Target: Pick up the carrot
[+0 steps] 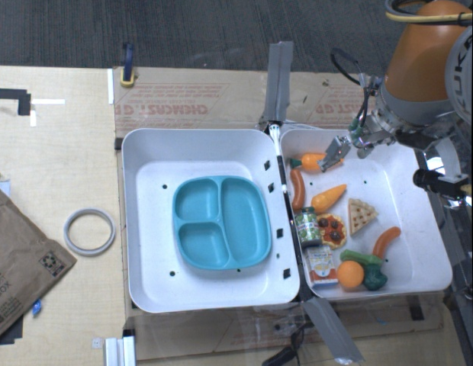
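Nearest, a round orange toy fruit (350, 274); beyond it lies the tapered orange carrot (329, 197). End effector (333, 157) hovers beyond the carrot, grip unreadable.

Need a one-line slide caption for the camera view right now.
Claw hovers at the back of the right bin beside the carrot; a teal divided plate sits in the left bin.

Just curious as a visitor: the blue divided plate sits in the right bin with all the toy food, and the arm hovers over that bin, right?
Not quite. The camera view shows the blue divided plate alone in the left bin. The toy food, including the carrot, lies in the right bin, and the gripper does hover over that one.
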`<state>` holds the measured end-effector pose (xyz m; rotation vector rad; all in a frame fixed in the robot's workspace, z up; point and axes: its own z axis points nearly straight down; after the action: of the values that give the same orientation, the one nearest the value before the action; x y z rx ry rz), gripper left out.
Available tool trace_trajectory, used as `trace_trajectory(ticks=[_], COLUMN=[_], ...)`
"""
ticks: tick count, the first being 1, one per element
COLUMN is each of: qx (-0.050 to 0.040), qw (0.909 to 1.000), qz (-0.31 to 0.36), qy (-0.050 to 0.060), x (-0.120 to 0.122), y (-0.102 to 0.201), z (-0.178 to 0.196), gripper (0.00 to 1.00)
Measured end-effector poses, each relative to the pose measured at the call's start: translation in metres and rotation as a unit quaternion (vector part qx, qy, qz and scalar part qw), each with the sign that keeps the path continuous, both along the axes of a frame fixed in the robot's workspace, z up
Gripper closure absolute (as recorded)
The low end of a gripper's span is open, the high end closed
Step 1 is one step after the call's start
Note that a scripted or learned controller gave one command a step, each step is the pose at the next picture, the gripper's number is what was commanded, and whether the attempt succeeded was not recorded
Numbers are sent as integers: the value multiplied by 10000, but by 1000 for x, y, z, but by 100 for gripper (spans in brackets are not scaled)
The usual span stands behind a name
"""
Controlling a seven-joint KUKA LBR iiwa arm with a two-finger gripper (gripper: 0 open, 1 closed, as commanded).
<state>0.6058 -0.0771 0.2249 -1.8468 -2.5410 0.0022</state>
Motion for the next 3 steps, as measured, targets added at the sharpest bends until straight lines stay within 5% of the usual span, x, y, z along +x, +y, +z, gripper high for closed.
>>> trace_trajectory(ticks=[1,2,3], qx=[7,6,11], qw=[9994,9974,9975], qz=[344,727,702], qy=[17,-2,9], x=[4,-22,-22], y=[-28,-33,-35], z=[-96,-135,-128], gripper=[0,0,100])
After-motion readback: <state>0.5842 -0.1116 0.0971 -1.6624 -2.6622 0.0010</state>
